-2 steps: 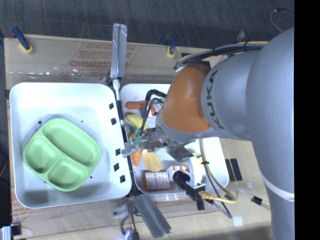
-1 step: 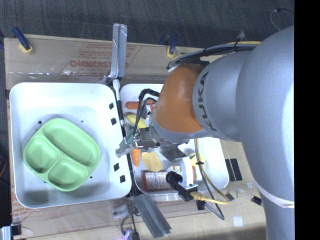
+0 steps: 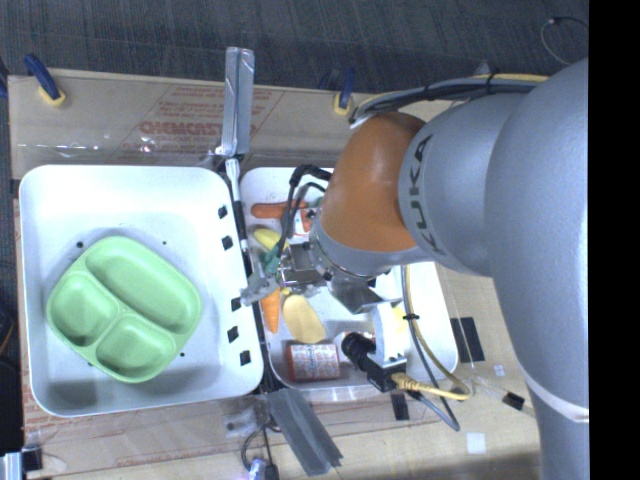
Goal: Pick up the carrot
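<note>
Carrot (image 3: 271, 311) lies in the right bin (image 3: 432, 298), near its left wall, small and orange, pointing toward the bin's near edge. Gripper (image 3: 283, 276) sits just above it, low in the bin; whether it is open or closed cannot be told, since the wrist blocks the view. Crowded neighbours: pale yellow piece (image 3: 304, 319) touching the carrot's right side, brown can (image 3: 312, 360) lying below, yellow item (image 3: 266, 238) and an orange-red sausage-like piece (image 3: 268, 210) beyond. Left bin (image 3: 60, 200) holds a green divided plate (image 3: 124, 306), well apart.
</note>
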Controlling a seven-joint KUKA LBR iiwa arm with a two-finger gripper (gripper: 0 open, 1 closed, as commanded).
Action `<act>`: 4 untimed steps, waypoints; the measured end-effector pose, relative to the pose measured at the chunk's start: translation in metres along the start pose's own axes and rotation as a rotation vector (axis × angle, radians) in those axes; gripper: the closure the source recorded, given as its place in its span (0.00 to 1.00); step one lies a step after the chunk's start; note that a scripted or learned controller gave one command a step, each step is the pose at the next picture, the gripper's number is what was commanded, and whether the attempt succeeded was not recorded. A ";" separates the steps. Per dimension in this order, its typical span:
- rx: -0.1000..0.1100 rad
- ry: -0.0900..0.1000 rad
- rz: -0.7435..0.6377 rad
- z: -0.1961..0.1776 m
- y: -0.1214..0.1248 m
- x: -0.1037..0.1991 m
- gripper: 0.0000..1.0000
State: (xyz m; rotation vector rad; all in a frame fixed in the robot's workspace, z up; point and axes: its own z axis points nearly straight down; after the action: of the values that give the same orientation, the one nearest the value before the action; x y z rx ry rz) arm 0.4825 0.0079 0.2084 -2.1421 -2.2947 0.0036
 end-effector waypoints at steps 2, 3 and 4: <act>0.003 -0.001 -0.031 0.018 -0.004 0.048 0.00; 0.002 0.001 -0.040 0.018 -0.008 -0.025 0.00; 0.002 0.001 -0.073 0.018 -0.008 -0.029 0.00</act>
State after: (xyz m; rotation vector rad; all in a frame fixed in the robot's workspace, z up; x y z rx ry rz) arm 0.4761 -0.0213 0.1906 -2.0553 -2.3696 0.0047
